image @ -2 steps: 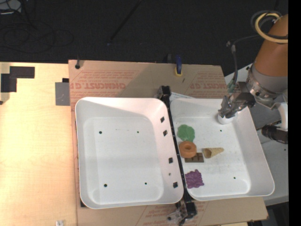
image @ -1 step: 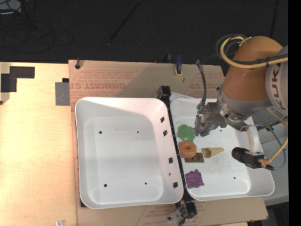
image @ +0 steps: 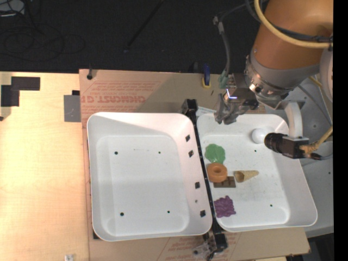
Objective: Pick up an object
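Note:
My gripper hangs over the far left corner of the right bin, with nothing visible in it. Below it in that bin lie a green leafy piece, an orange ring resting against a small brown block, a tan cone and a purple grape-like cluster. A white ball sits near the bin's far side, to the right of the gripper. All these things are apart from the gripper.
The left bin stands beside the right one, the two meeting at a black-clipped divider. Cardboard lies under both bins, with pale wooden bench to the left.

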